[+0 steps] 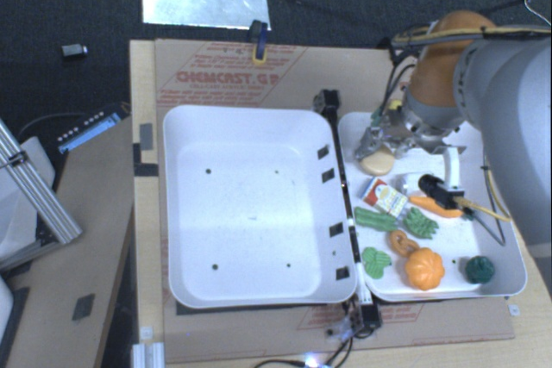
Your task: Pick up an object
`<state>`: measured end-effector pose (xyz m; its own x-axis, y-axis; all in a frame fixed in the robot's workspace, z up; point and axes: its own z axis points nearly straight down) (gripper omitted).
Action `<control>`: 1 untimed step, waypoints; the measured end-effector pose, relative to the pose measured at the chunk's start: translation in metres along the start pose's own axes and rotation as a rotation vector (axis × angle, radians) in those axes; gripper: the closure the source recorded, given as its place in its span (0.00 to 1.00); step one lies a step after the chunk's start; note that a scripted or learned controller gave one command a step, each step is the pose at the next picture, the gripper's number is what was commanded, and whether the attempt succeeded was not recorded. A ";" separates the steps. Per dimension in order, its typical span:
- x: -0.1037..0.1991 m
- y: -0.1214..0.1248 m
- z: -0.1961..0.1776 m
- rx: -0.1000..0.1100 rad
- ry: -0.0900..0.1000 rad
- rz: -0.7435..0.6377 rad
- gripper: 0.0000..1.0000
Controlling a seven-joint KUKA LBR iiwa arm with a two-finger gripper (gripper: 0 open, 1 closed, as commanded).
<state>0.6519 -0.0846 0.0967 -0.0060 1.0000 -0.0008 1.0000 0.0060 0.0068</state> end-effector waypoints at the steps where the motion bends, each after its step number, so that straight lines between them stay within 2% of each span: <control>1: 0.002 0.012 -0.073 -0.003 0.000 0.001 1.00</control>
